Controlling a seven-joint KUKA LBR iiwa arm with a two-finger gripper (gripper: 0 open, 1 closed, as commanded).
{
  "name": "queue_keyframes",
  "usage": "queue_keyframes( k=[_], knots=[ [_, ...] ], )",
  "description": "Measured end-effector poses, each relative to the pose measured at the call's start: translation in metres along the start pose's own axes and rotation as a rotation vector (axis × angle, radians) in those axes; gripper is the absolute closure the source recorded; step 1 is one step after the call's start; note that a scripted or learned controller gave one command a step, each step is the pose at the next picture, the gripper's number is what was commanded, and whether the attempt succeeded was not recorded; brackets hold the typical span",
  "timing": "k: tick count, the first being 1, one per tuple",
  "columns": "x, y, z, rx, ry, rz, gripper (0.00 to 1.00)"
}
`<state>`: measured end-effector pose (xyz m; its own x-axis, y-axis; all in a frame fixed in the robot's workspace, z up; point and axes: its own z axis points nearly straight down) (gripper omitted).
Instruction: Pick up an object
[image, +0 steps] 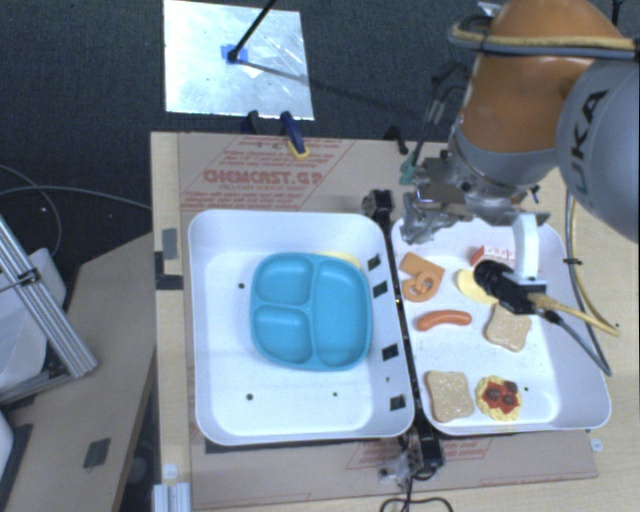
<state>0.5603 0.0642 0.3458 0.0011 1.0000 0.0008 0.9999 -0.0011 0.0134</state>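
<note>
Pizza slice (499, 396) nearest, "CHEMCAST" on cardboard (262, 176), fingers (425, 222) state unclear.

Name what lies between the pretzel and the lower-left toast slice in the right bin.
A sausage lies between the pretzel and that toast slice, seen in the camera view.

Grey arm (600, 130), orange band, yellow cable (585, 316)

Quick count: two white bins (215, 330) (575, 395), one blue plate (310, 310), two toast slices (448, 394) (508, 327), one sausage (442, 320), one mini pizza (499, 396), one pretzel (420, 278).
</note>
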Motion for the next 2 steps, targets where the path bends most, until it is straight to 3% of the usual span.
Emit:
queue_keyframes(
  k=[1, 2],
  knots=[
    [0.007, -0.056, 0.079, 0.023, -0.001, -0.002, 1.00],
    [0.051, -0.076, 0.084, 0.014, 0.002, -0.009, 1.00]
  ],
)
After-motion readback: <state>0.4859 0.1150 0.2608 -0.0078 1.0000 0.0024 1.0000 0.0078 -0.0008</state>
